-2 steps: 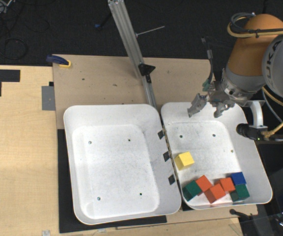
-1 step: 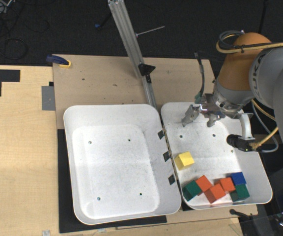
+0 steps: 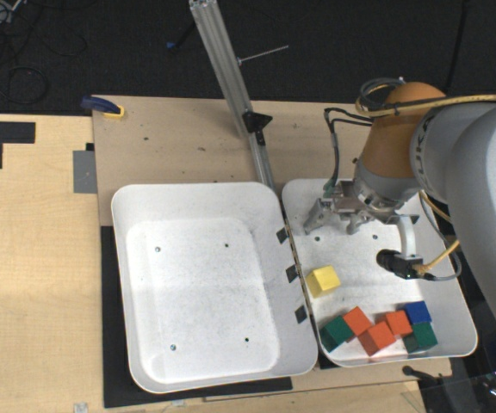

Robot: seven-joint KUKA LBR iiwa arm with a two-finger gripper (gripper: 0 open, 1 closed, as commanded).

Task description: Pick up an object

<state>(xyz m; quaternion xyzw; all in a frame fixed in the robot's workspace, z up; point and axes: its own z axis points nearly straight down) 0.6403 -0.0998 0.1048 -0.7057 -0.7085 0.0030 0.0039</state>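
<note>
In the right bin (image 3: 455, 344) a yellow block (image 3: 324, 280) lies alone near the left wall. A cluster of blocks sits along the front: a green one (image 3: 336, 331), orange ones (image 3: 357, 320) (image 3: 377, 338) (image 3: 398, 323), a blue one (image 3: 417, 312) and a dark green one (image 3: 421, 340). My gripper (image 3: 337, 220) hangs over the back left part of this bin, its fingers spread apart with nothing between them. It is behind the yellow block and apart from it.
The left bin (image 3: 127, 205) lies beside the right one, with black clips (image 3: 293, 273) along the shared edge. A slanted aluminium rail (image 3: 231, 76) rises behind the bins. The grey arm with its orange band (image 3: 399, 144) and cables covers the right bin's back right.
</note>
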